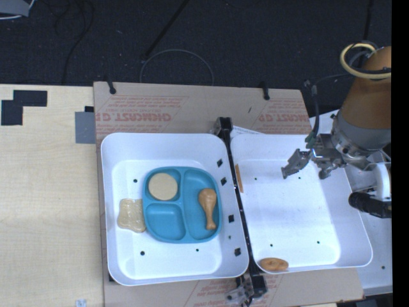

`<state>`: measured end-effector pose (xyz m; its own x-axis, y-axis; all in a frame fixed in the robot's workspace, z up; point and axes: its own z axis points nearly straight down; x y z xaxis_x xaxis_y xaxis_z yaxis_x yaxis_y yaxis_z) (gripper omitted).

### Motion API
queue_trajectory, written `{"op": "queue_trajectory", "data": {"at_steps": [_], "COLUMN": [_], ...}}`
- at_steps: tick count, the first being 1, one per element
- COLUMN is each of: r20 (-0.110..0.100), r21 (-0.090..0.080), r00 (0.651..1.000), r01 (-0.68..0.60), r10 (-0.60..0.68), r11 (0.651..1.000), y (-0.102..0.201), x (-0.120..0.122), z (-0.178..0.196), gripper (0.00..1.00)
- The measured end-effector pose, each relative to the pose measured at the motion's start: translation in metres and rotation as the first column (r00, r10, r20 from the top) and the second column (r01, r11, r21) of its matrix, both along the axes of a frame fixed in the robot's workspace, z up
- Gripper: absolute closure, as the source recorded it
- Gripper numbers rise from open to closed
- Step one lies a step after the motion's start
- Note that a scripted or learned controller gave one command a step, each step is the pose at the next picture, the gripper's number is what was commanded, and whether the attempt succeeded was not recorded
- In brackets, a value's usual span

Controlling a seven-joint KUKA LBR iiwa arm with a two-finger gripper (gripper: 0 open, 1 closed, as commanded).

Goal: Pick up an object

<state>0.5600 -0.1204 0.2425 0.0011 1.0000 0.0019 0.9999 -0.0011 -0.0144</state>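
Claw (300,163) hangs over right bin (358,248) near its far wall, finger state can't be told, nothing seen held; blue tray (171,226) in left bin (121,261) carries round patty (162,186) and drumstick (208,207), small pastry (274,264) on right bin's near rim.

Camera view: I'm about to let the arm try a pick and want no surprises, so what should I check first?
1. Target in sight: ok, the drumstick lies in the blue tray, the round cookie beside it.
2. Gripper over a target: not ok, it hangs above bare floor of the right bin.
3. Jaws open: cannot tell.
4. Loose items: pretzel on the right bin's near rim, cracker beside the tray; ok.
5. Path across the divider: ok.
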Motion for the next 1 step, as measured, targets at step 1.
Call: {"op": "queue_trajectory", "data": {"at_steps": [1], "r20": [0.013], "r21": [-0.002], "r00": [1.0], "r01": [-0.002], "r10": [0.002], "r11": [1.0], "y": [-0.0002], "x": [0.0023], "z": [0.0067], "gripper": [0.0]}}
